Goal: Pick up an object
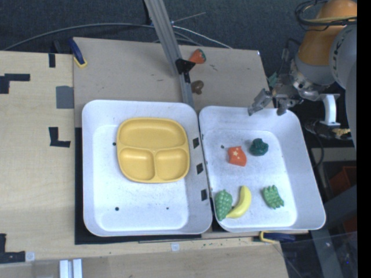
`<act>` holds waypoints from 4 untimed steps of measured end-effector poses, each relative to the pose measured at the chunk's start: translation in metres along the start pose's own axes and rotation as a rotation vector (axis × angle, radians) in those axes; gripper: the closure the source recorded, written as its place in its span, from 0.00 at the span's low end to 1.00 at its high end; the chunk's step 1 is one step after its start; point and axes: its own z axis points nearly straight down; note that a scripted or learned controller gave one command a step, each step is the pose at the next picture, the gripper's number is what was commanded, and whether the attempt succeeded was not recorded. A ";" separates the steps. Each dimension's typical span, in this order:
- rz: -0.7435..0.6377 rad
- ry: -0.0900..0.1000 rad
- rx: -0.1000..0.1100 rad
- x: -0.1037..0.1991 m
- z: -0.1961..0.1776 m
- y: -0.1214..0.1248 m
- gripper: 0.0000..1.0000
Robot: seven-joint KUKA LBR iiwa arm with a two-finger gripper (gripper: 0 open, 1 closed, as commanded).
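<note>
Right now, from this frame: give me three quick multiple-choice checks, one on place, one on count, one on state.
1. Where is the yellow tray?
A. left bin
B. right bin
C. on the bench

2. How many toys lie in the right bin?
A. three
B. five
C. seven

3. Where is the end effector?
A. at the right bin's far rim
B. pressed on the banana
C. over the left bin

Answers: 1 A, the tray sits in the left bin. 2 B, five pieces show. 3 A, it hangs by the far rim, apart from the banana.

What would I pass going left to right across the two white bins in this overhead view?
Yellow divided plate → green grapes → red strawberry → dark green broccoli → light green leafy toy.
</note>
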 end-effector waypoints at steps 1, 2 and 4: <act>0.000 0.000 -0.001 0.011 0.051 0.000 0.00; 0.000 0.000 0.000 0.012 0.106 -0.002 0.00; 0.001 -0.001 -0.011 0.008 0.048 0.003 1.00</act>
